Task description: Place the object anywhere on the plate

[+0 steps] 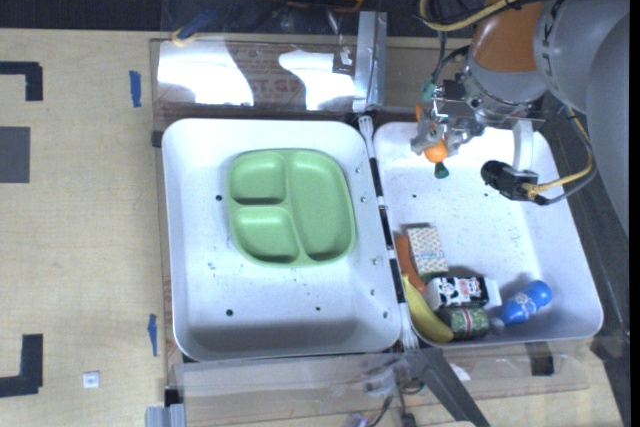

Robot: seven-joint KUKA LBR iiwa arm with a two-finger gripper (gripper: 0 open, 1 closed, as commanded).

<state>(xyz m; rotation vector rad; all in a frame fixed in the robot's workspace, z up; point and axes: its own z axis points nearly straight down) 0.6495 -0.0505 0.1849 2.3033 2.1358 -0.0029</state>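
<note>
The green three-compartment plate [292, 205] lies in the middle of the left bin [190, 245]. My gripper [437, 143] hangs over the far left corner of the right bin [560, 245], a short way right of the divider between the bins. It is shut on a small orange object [434, 154] with a dark green tip that points down. That object is lifted clear of the bin floor. The plate is to the gripper's left and somewhat nearer the camera, with nothing on it.
Along the right bin's near edge lie a patterned box [425, 248], a banana [426, 317], a black-and-white carton [460, 292], a green can [468, 320] and a blue object [525, 303]. A black cable fitting [505, 178] hangs beside the wrist. A clear panel [260, 65] stands behind the left bin.
</note>
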